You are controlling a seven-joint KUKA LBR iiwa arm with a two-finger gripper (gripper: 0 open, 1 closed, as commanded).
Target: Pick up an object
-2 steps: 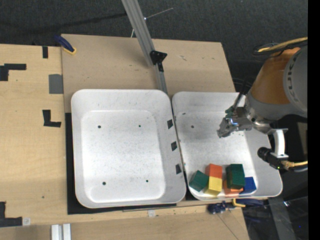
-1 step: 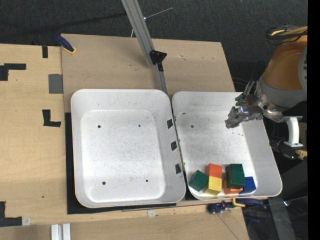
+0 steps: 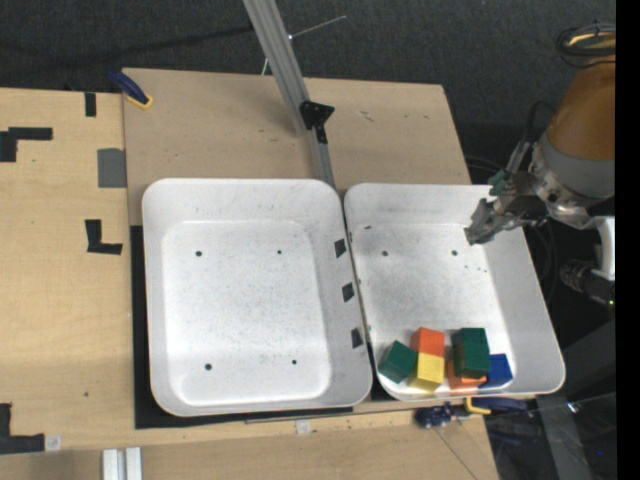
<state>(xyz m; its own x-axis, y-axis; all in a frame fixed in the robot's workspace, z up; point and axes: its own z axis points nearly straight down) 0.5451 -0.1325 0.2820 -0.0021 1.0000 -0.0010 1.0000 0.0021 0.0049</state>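
Overhead, the gripper [image 3: 478,230] is hovering over the right bin's [image 3: 420,258] far side, its grip state too small to tell, well apart from the blocks [image 3: 445,358] clustering at the near edge; approaching an outer block is looking safest.

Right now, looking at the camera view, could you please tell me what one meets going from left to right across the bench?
Left bin → right bin → claw above the right bin's far right part → orange-banded arm. The coloured blocks sit along the right bin's near edge.
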